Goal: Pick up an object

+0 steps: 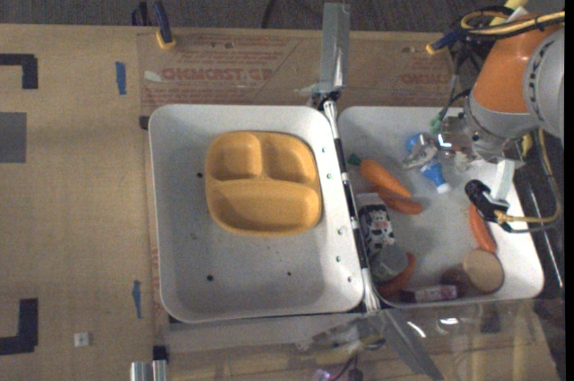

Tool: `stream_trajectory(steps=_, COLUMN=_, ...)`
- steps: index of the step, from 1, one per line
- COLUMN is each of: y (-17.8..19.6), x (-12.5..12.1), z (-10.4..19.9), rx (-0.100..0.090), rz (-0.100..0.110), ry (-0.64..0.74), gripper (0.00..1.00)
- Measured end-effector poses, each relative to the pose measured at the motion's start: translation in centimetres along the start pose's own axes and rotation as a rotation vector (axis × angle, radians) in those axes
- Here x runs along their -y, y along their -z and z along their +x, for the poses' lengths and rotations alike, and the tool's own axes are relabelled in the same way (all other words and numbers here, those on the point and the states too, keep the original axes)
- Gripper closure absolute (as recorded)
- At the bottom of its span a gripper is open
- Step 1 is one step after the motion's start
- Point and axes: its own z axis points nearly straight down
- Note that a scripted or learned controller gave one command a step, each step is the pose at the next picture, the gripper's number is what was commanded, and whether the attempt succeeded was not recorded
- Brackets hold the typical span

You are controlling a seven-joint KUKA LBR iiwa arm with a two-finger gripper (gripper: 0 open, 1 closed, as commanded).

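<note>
- Surface: tan board carrying two shallow white bins side by side; left bin, right bin.
- Right bin, near edge: a round tan object, a small pink-and-dark item, and a curved orange-red piece by the near-left corner.
- Right bin, left wall: a black-and-white patterned item.
- Left bin: an orange divided plate, three compartments, lying flat toward the far half.
- Right bin, right side: a red-orange sausage-shaped item, long axis running near to far.
- Right bin, middle: carrot, orange, tapered, green at its far-left end; long axis slants from far-left to near-right; lies flat, apart from the gripper.
- Gripper: low over the far part of the right bin, above small blue pieces; whether the fingers are apart or together cannot be told, nor whether they touch anything.
</note>
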Motion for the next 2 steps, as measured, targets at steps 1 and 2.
stream_trajectory(steps=1, y=1.1, x=-0.1, z=-0.1, rx=-0.001, rz=-0.004, ry=-0.003, gripper=1.00)
stream_trajectory(steps=2, y=13.4, x=-1.6, z=4.0, rx=0.000, rz=-0.001, ry=-0.061, gripper=1.00)
